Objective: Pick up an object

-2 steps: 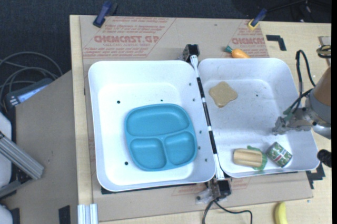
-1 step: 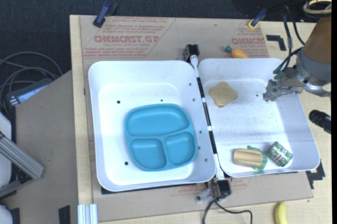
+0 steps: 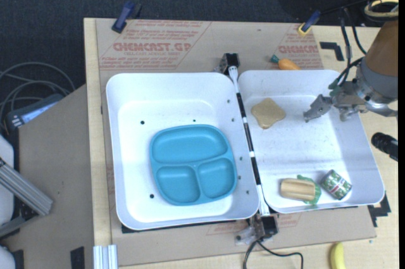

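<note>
The right bin (image 3: 354, 154) holds three objects. A flat tan piece shaped like a slice of bread (image 3: 268, 112) lies near its back left. A tan roll with a green strip (image 3: 299, 189) and a small green can (image 3: 335, 184) lie side by side near the front wall. My gripper (image 3: 327, 112) hangs over the back right of this bin, to the right of the tan piece. Its fingers stand spread and open with nothing between them. The grey and orange arm enters from the right edge.
The left bin (image 3: 126, 109) holds a blue divided plate (image 3: 192, 163). An orange item (image 3: 286, 62) lies on the bench behind the right bin. A blue clamp (image 3: 125, 16) and a yellow clamp (image 3: 309, 23) grip the board's back edge. Black clips (image 3: 230, 62) join the bins.
</note>
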